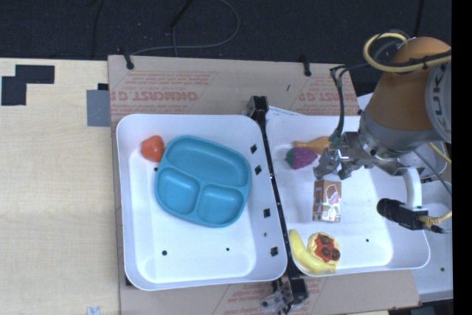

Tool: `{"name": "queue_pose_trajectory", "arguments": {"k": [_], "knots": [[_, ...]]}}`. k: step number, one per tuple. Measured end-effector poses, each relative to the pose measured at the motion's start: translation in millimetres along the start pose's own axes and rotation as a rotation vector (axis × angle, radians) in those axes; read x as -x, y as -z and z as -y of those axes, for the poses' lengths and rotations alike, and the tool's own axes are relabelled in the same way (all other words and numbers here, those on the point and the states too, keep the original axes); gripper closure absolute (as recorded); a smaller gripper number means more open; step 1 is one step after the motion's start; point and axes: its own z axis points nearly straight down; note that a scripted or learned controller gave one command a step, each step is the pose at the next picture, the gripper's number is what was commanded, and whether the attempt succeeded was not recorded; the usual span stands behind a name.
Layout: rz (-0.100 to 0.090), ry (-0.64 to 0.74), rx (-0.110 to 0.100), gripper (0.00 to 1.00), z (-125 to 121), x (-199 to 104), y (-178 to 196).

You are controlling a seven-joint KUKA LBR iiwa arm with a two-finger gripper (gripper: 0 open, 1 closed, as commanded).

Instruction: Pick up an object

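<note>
1. The tool hangs over the right bin, just above the upper end of the brown snack packet and just beside the purple fruit. How wide it stands I cannot tell; its tip is small and dark against the arm, and nothing shows gripped in it.
2. The likeliest thing to lift, as I judge it, is the snack packet, lying flat and roughly upright in the view near the middle of the right bin, apart from its neighbours.
3. To do the step well, centre the tool over the middle of the packet, not its top edge, and close across the narrow width, since the long sides give the better hold.
4. Come straight down; a flat packet probably needs contact close to the bin floor before closing.
5. Keep clear of the purple fruit and the orange piece behind it, which lie close to the approach.
6. The banana and the small pizza toy sit near the front corner, well apart from the tool.
7. The left bin holds a blue divided plate and a red fruit.
</note>
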Motion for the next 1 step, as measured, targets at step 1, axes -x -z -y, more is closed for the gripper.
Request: {"name": "queue_pose_trajectory", "arguments": {"k": [1], "knots": [[0.0, -0.001, 0.001, 1.0, -7.3, -4.2, 46.4]]}}
